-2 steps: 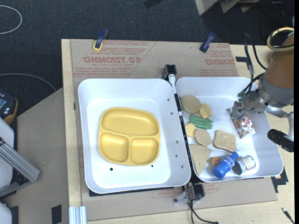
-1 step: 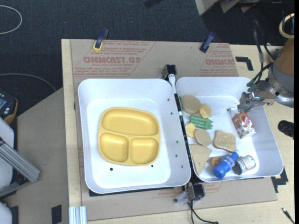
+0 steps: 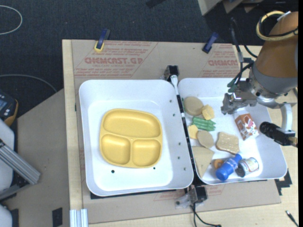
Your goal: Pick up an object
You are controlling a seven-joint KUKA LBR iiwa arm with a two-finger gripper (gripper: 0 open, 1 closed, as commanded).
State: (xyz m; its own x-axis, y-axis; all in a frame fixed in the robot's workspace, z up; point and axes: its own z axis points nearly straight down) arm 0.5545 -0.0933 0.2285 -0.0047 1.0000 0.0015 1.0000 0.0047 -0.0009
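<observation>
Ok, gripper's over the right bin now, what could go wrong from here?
The gripper hangs over bare bin floor between the yellow cube and the red-and-white packet, so it may close on nothing. The items in the right bin lie crowded, so a descent could nudge neighbours or catch two.

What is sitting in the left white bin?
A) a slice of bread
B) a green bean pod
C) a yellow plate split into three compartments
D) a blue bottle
C: the yellow divided plate lies alone in the left bin, while the blue bottle, the bread slice and the green pod all lie in the right bin.
</observation>
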